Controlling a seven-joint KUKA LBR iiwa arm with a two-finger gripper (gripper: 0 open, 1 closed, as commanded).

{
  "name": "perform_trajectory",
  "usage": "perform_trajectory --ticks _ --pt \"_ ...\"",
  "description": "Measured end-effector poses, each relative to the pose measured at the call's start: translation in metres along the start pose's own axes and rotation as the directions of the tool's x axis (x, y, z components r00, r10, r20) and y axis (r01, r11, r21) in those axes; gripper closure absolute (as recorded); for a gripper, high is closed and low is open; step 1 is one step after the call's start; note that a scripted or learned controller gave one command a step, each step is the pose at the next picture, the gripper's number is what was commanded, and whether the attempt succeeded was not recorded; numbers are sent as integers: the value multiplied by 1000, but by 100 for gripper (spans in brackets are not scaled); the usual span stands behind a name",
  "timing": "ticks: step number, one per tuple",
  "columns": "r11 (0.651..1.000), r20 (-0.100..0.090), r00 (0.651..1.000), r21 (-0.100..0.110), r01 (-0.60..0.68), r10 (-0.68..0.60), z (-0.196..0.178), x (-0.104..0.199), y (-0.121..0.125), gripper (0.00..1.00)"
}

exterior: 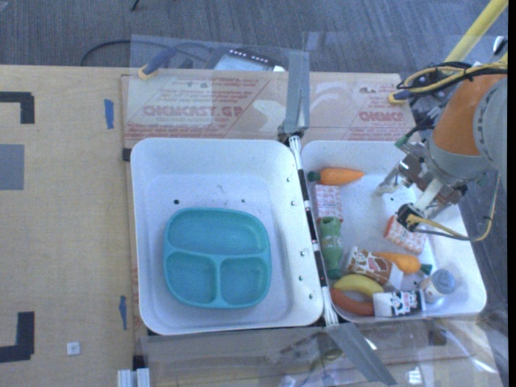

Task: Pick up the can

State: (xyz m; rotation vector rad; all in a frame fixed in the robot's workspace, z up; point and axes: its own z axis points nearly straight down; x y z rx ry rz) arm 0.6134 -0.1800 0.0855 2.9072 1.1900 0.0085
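Camera view looks down on a pale wooden worktop [64, 216] marked with black tape corners [20, 107] along its left side and a few bits of blue tape [109, 113]. Grey carpeted floor [363, 14] lies past the far edge. Clear plastic sheets with red lettering [201, 107] lie flat behind the two bins.

The left bin [210, 156] holds a teal divided plate [216, 258], set toward its near side, with bare white floor around it and most room along the far wall.

The right bin [363, 156] is crowded along its left wall and near edge: a carrot [342, 176] at the far end, then a pink carton [327, 201], a green bottle [330, 244], a brown-patterned box [371, 264], a banana [359, 283] and a black-and-white carton [395, 302]. A second carrot [405, 261] and a small blue-topped bottle [442, 282] sit near the right front corner. The far right part of this bin is open floor.

The can [401, 234], orange and white, lies tilted in the right half of the right bin, just beyond the second carrot and apart from the walls. The arm [472, 127] comes in over the right rim, and the tool [419, 193] hangs just beside the can on its far side. Whether the tool is open or closed cannot be told, and nothing is seen in its grasp.
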Motion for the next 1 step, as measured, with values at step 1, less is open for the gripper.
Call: perform_trajectory --ticks 1 --pt "978 4 978 5 210 -210 -69 12 -23 0"
